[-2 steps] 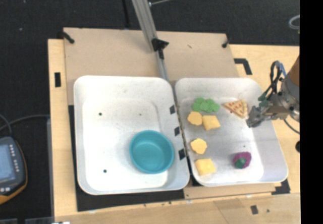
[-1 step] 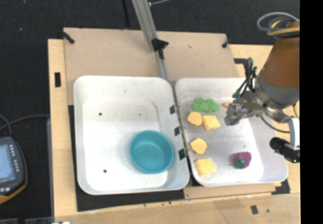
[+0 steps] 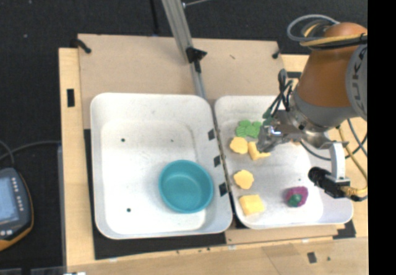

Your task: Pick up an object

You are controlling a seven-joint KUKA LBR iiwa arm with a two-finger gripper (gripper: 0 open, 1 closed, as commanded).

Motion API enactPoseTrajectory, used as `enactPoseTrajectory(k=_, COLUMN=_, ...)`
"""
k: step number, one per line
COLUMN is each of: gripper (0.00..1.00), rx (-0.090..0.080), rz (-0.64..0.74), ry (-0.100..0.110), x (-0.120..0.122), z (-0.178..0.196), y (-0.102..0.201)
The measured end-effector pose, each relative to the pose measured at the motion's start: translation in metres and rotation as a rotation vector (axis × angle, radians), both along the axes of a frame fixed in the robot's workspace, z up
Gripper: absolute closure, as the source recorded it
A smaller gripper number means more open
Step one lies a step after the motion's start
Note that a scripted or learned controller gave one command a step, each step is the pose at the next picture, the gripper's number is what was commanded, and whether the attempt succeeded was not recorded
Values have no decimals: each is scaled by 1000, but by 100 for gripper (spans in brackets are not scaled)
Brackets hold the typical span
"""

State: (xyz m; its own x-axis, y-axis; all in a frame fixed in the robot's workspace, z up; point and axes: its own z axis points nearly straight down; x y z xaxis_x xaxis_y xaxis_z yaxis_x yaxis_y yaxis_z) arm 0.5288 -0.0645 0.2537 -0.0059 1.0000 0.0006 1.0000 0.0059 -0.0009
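While the arm reaches in from three o'clock, its hand (image 3: 267,137) hangs low over the right bin (image 3: 322,215), directly above a yellow piece (image 3: 258,153) that lies just beside another yellow piece (image 3: 239,145) and a green piece (image 3: 248,128) at about eleven o'clock of it. Whether the hand is spread or pressed together I cannot tell; the wrist hides most of it, and nothing is plainly pinched. Further toward six o'clock in the same bin lie a yellow lump (image 3: 244,178), a yellow block (image 3: 251,205) and, at four o'clock, a purple-and-green object (image 3: 297,196). The left bin (image 3: 111,113) carries a blue bowl (image 3: 185,186) near its five o'clock corner. Both bins sit on the table (image 3: 136,63).

The step in hand looks like the descent onto a target, most likely the yellow piece under the hand. The next move calls for a clean closing on that piece alone, since its neighbours lie so close that a slight offset could nudge them or catch two at once, then a straight lift.
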Motion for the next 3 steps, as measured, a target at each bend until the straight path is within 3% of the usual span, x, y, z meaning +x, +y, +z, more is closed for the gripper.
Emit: enactPoseTrajectory(k=3, gripper=100, rx=0, rz=1, ry=-2, x=40, z=-25, y=141)
